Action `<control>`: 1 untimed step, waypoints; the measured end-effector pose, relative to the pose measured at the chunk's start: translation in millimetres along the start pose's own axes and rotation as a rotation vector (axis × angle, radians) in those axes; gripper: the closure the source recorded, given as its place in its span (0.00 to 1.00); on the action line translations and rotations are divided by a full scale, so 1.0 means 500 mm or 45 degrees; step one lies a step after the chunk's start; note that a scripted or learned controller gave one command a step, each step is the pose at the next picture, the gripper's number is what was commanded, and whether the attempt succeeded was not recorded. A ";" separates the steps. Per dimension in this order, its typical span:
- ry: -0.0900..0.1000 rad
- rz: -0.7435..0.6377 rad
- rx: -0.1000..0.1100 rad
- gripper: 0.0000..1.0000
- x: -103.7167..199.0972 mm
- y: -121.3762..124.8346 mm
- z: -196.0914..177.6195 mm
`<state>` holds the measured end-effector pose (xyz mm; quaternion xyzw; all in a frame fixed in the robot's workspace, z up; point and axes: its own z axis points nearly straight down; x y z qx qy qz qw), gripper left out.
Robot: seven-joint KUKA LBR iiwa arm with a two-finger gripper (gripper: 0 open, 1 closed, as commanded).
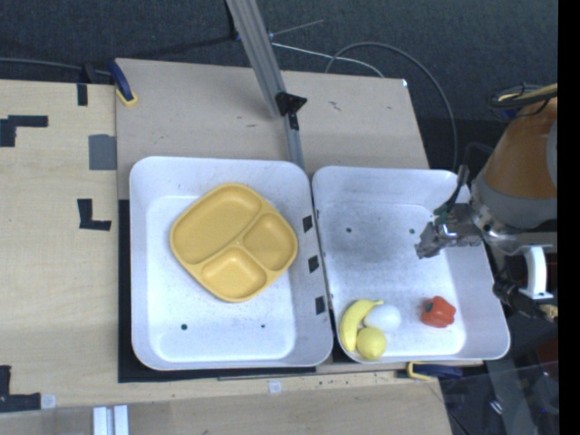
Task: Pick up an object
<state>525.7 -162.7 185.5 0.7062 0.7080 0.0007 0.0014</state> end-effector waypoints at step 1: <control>0.000 0.001 0.000 1.00 0.000 0.002 -0.086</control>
